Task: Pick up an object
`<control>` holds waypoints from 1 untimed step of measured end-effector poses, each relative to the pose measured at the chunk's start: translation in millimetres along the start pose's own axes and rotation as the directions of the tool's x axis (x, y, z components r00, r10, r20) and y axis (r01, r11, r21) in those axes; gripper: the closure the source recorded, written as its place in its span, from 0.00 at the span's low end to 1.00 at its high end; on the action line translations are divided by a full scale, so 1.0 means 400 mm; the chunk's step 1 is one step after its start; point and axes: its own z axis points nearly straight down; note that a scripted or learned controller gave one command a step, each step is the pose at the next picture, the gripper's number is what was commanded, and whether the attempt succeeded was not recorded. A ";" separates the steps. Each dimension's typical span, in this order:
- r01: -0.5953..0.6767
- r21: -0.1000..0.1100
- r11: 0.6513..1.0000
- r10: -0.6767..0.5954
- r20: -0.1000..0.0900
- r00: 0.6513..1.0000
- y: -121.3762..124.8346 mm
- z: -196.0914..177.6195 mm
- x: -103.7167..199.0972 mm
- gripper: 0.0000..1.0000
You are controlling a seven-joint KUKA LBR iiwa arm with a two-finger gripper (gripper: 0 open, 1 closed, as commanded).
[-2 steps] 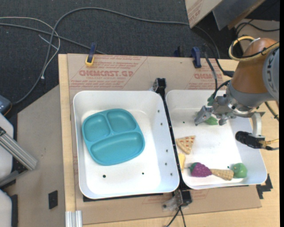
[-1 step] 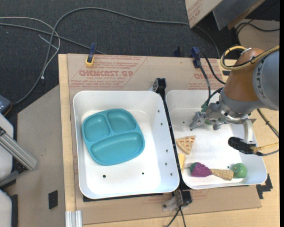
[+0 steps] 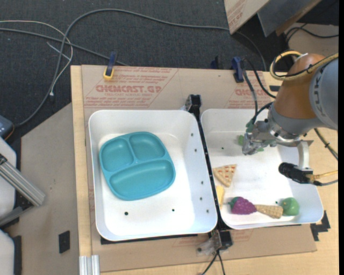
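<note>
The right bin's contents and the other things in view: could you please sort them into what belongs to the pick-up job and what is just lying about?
For the job:
gripper
waffle wedge
purple grapes
tan cone piece
green ball

Lying about:
teal divided plate
yellow-handled clamp
blue clamp
floor cables

Both white bins [image 3: 107, 215] look like glossy plastic, the teal divided plate [image 3: 137, 165] smooth matt plastic, on a brown cardboard sheet [image 3: 145, 86]

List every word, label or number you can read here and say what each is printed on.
"CHEMCAST GP" in red, on the brown board behind the left bin.
Red print on the same board behind the right bin: partly hidden, unreadable.
Red print on the cardboard box at the top: too small to read.
</note>
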 end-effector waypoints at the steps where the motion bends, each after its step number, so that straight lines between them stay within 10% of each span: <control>1: 0.002 -0.007 1.000 -0.002 0.003 1.000 -0.009 -0.157 0.008 1.00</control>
